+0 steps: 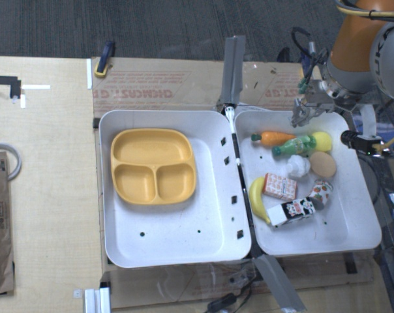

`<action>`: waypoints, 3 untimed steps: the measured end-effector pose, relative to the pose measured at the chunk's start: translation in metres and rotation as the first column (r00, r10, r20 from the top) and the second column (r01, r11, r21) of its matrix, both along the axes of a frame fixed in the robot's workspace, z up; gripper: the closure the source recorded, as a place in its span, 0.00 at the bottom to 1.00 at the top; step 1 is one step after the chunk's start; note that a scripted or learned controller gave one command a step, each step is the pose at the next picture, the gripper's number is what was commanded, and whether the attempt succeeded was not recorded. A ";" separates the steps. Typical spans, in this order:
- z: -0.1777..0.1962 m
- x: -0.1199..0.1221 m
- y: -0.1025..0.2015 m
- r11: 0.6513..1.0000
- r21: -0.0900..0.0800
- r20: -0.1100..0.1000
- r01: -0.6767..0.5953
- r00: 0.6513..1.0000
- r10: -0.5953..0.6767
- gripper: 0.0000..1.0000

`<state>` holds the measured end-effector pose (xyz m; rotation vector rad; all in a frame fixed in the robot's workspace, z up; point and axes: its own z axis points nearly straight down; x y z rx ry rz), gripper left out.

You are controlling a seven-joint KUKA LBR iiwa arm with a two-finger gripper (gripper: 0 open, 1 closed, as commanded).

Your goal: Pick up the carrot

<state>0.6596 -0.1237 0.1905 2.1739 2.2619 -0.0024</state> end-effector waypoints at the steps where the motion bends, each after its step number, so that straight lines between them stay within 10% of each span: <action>1: 0.000 0.000 0.000 1.000 0.000 0.000 0.000 1.000 0.000 0.00; 3: -0.022 -0.001 0.023 0.973 0.003 -0.003 0.230 0.973 -0.230 0.00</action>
